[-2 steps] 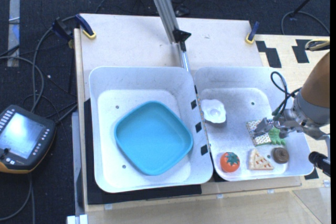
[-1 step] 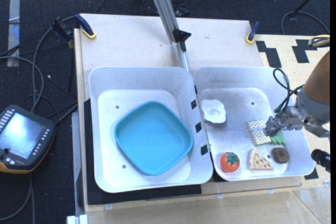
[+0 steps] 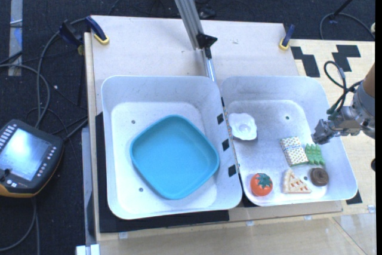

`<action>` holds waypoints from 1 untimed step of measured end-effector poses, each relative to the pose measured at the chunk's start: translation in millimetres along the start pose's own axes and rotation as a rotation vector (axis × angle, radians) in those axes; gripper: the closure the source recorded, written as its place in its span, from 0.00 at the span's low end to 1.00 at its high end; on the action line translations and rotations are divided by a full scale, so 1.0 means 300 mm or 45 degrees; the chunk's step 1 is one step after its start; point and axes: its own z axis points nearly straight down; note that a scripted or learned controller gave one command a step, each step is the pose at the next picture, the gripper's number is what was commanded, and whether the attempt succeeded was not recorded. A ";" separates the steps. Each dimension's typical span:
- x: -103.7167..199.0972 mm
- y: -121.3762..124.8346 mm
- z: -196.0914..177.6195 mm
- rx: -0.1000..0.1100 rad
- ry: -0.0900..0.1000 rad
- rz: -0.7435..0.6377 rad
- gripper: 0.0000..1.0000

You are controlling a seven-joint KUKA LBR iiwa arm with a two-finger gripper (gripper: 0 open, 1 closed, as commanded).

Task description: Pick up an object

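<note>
You've got the bench (image 3: 179, 45) laid out with two white bins side by side, and the left bin (image 3: 119, 98) carries the biggest item on show, a blue tray (image 3: 173, 155) sitting square in its middle, well apart from everything you might want to grab. Swing over to the right bin (image 3: 268, 95), where the pickable bits cluster toward five o'clock of its floor, probably just where they were scattered, because nothing is stacked or lined up. A white crumpled cup-like piece (image 3: 243, 127) sits alone at nine o'clock, near the wall shared with the left bin. Next down in size, a checkered block (image 3: 293, 150) lies at the centre of the cluster, with a green ridged toy (image 3: 314, 154) touching or just beside it at three o'clock. At seven o'clock of that block there's a red tomato (image 3: 261, 184), then a pizza-slice wedge (image 3: 295, 182) at six, and a small brown donut (image 3: 319, 176) at five, close to the bin's near rim. Your gripper (image 3: 321, 131) comes in from three o'clock, hanging just above the green toy at its twelve; I can't tell how its tool is set, it's too small and dark. My read: you're lining up on the green toy or the block, nothing lifted yet.
</note>
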 end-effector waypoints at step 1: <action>0.001 -0.001 0.074 0.009 0.003 0.000 1.00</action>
